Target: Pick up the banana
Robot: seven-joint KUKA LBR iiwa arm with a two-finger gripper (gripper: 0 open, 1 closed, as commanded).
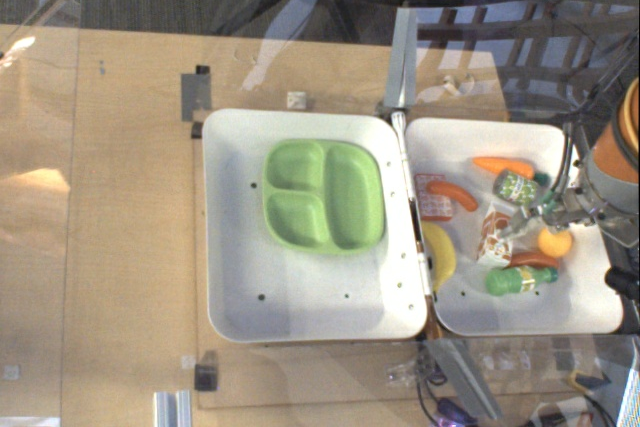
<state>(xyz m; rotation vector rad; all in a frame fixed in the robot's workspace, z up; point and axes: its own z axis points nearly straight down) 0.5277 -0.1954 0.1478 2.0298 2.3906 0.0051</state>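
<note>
Banana lies in the right-hand bin, hard against its left wall, lower-middle of the frame. Long axis runs roughly up-and-down the picture, curved slightly, upper tip near a red-and-white packet.

Pincer sits to the right of the banana, over the middle of the same bin, arm entering from the right edge. So the banana lies leftward and a little lower in the frame from the pincer, well apart, with a small printed pouch between them.

Pincer state: cannot tell whether its fingers are apart or together; the metal parts blur into the clutter. It hangs just beside an orange round fruit and a green-labelled item; contact not clear. Nothing visibly gripped.

Other clutter: carrot at top, sausage, green bottle low. Left bin carries a green divided plate. Desk otherwise plain wood.

Judgement: the grasp has not begun; the next move needs a shift leftward, closing across the banana's short width.
</note>
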